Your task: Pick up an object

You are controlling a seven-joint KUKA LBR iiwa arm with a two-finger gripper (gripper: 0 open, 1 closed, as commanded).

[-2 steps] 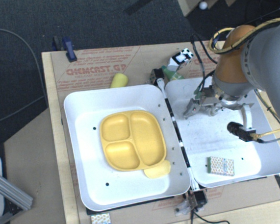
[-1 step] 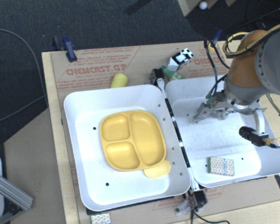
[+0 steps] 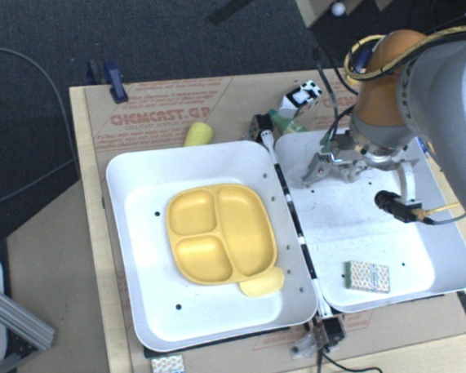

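Worktop (image 3: 98, 235) carries two white bins side by side. Left bin (image 3: 147, 313): yellow divided plate (image 3: 221, 232) in the middle, with a pale yellow flat piece (image 3: 263, 283) tucked against its near-right edge. Right bin (image 3: 446, 268): one small patterned packet (image 3: 366, 276) lying flat near the front wall, well apart from everything else.

Arm (image 3: 446, 104) reaches in from the right, orange band (image 3: 383, 85) above the wrist. Tool (image 3: 329, 164) sits over the rear of the right bin, near the divider between bins. Metal linkage visible, but whether the fingers are apart or together: cannot tell at this angle. Nothing seen between them.

Step, as judged: approach or search phase; no grasp made yet. The nearest candidate is the packet, toward the front of the same bin.

Next move likely calls for travel forward over the packet, then a straight descent. Packet is thin and flat on the bin floor, so the fingers must reach low to catch an edge; a slip or empty close seems a real risk.
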